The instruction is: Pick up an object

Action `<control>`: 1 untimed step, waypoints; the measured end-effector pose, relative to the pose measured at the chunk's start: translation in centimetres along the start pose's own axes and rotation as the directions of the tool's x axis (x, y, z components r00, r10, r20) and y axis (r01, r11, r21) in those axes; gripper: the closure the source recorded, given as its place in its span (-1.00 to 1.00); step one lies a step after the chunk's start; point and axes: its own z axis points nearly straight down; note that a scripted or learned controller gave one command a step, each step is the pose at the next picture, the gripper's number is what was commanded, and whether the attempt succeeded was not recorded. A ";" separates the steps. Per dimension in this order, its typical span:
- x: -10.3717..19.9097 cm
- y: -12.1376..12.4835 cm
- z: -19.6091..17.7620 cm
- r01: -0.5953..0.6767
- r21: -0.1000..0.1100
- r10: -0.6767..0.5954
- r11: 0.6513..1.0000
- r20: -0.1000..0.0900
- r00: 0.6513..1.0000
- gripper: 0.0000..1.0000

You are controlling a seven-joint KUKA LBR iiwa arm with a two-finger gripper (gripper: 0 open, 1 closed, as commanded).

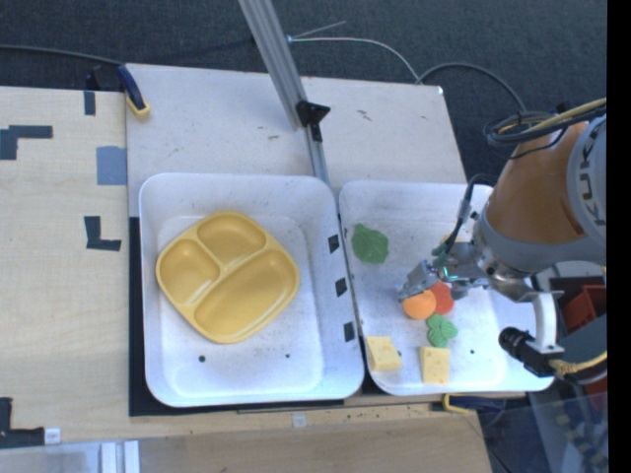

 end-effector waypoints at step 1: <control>0.0 0.0 -1.0 0.000 0.001 0.000 1.000 -0.001 1.000 1.00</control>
